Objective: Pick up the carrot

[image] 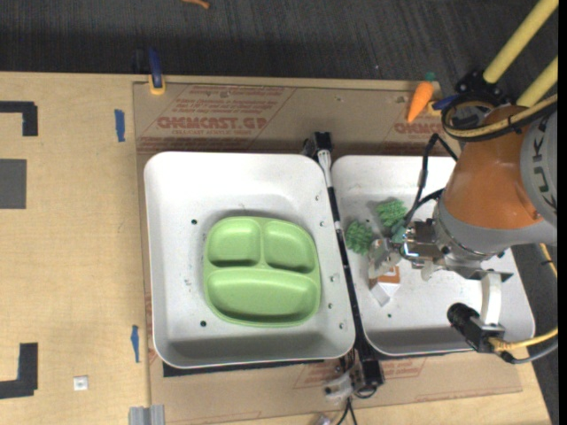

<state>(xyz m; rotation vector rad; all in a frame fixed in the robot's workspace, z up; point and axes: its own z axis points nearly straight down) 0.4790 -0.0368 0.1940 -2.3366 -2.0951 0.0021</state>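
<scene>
Two white bins sit side by side on the cardboard-covered worktop (71, 237): the left bin (168, 193) holds a green divided tray (262, 268), and the right bin (434, 321) receives the grey-and-orange arm (492, 193). Its end effector (387, 259) hangs low beside green broccoli pieces (372, 224), an orange scrap (388, 277) just below; grip unclear. A carrot (419, 101) lies outside, behind the right bin.

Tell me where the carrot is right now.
The carrot lies outside both bins on the brown board, just past the right bin's far edge, beside the blue-and-yellow cables near the arm.
</scene>
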